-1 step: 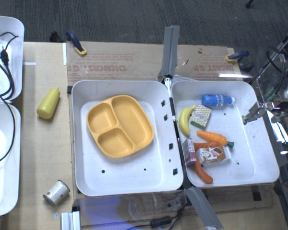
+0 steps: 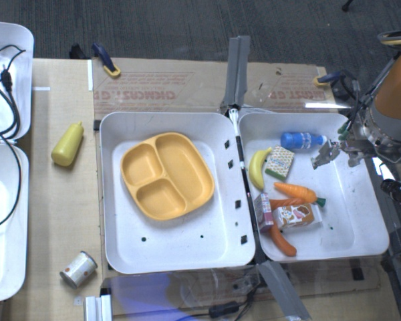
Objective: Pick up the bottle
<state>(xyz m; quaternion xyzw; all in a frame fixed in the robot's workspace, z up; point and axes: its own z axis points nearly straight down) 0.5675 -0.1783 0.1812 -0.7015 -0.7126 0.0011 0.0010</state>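
Observation:
A blue bottle (image 2: 302, 140) lies on its side near the back of the right bin (image 2: 361, 236), cap end pointing right. My gripper (image 2: 339, 156) hangs just right of and slightly in front of the bottle, low over the bin floor. It is open, with nothing between its fingers. A small gap separates the nearer fingertip (image 2: 321, 158) from the bottle's cap end.
A banana (image 2: 256, 168), a green-white sponge (image 2: 280, 163), a carrot (image 2: 296, 192), a small carton (image 2: 294, 215) and a sausage (image 2: 283, 241) lie left of and in front of the gripper. The left bin (image 2: 120, 239) holds a yellow divided plate (image 2: 167, 174). A yellow squeeze bottle (image 2: 67, 144) and a can (image 2: 78, 269) lie on the bench.

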